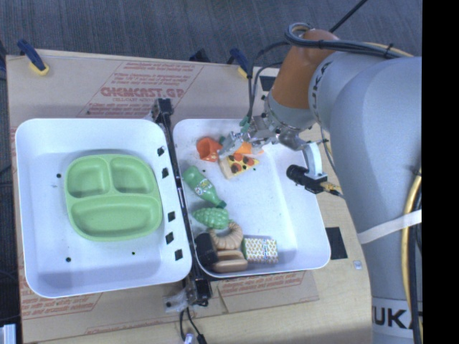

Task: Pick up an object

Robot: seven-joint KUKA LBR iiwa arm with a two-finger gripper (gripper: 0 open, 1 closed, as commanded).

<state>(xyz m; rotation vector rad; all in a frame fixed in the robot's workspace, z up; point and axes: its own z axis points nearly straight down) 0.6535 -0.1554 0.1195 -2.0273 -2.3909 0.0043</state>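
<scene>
arm (373, 156) over right bin (301, 213) | pizza toy (240, 163) just beneath jaws | jaws' state: cannot tell

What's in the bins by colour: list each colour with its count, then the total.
Green: 3, plate, bottle, leafy toy
Orange: 2, cup, pizza slice
Tan or brown: 1, ring stack
Patterned: 1, block
Total: 7

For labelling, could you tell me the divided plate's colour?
Light green; the divided plate shows in the camera view.
</scene>
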